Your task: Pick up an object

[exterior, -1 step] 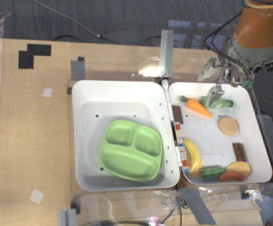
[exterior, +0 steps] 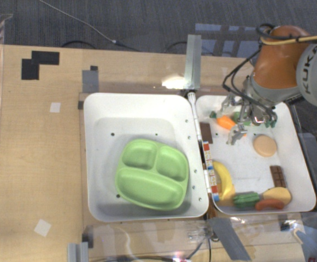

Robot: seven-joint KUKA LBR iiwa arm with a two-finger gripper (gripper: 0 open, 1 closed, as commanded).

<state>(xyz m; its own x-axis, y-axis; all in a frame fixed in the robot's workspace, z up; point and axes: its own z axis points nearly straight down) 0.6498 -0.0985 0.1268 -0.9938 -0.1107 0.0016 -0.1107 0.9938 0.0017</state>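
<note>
Start at the near edge of the right bin, where you have a cluster packed tight: a green vegetable, a red piece and a yellow-orange fruit touching one another, with a banana just beside them along the divider. A brown chocolate bar lies just behind that cluster. Any descent there risks nudging neighbours or pinching two things at once. In the left bin a green divided plate sits alone, tilted against the near wall; its broad rim would be an awkward bite. Farther back on the right, a tan round cookie lies flat and apart, low enough that fingers could slide over it. At the far end, the tool hangs low just beside a small orange carrot, the likeliest target. You cannot tell from here whether its fingers are spread or closed, nor whether they bracket the carrot. If it lands off-centre, the carrot may roll toward the far wall or the divider, and the worktop cables near the wrist could snag.
</note>
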